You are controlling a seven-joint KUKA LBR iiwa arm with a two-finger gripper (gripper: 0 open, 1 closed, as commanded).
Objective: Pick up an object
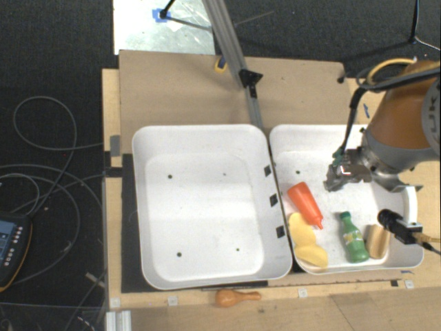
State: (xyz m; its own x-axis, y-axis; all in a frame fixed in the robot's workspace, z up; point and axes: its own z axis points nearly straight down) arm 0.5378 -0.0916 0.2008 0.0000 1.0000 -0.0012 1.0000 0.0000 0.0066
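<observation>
The right bin (303, 147) holds an orange carrot-shaped object (305, 203), a yellow lumpy object (306, 243), a green bottle (353, 237) and a tan block (377, 241), all grouped near its front edge. My gripper (340, 174) hangs over the right bin's middle, a little behind and to the right of the orange object. I see nothing between its fingers. The orange-banded wrist (406, 119) rises behind it at the right.
The left bin (200, 205) sits beside the right one, sharing a dividing wall with black clips (273, 200). A small orange-brown object (236, 296) lies on the bench in front of the bins. A grey pole (231, 43) slants in from the top.
</observation>
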